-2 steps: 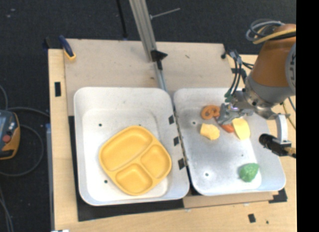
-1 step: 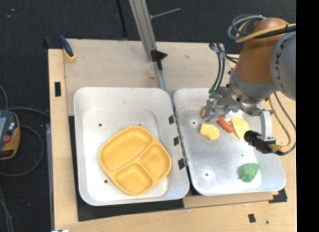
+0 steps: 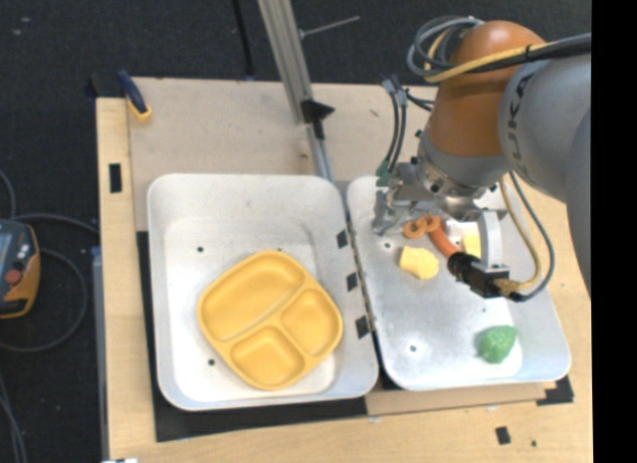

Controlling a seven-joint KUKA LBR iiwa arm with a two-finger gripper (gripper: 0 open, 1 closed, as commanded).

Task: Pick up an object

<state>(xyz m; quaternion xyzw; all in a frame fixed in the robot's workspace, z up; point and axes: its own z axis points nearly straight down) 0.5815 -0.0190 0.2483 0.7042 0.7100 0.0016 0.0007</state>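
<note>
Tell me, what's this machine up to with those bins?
The arm has its end effector low over the right bin, by a yellow piece and an orange one. A green piece lies nearer the front. A yellow tray sits in the left bin.
</note>
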